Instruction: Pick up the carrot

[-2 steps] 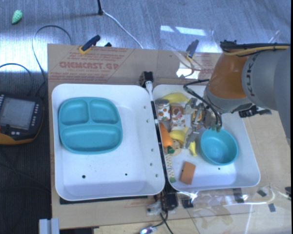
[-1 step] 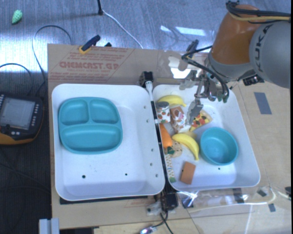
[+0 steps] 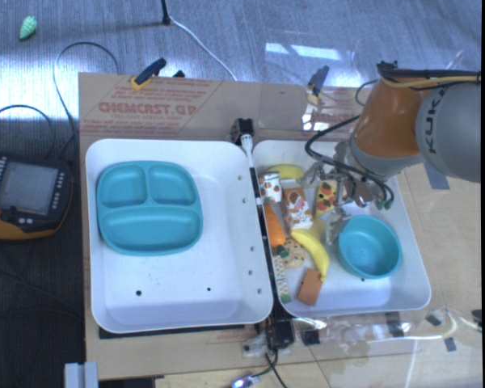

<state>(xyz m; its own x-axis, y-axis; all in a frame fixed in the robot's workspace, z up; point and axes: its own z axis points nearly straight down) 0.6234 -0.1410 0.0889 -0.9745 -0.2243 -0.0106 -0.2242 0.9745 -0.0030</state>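
Observation:
The carrot is a short orange piece lying along the left wall of the right bin, beside the divider. My gripper hangs over the middle of that bin, to the right of the carrot and apart from it. It sits just above the blue bowl's upper left rim. A small spotted item lies right at the gripper. The grey arm with its orange band comes in from the upper right.
A blue bowl, a banana, an orange block, a yellow piece and snack packets crowd the right bin. The left bin holds a blue divided plate.

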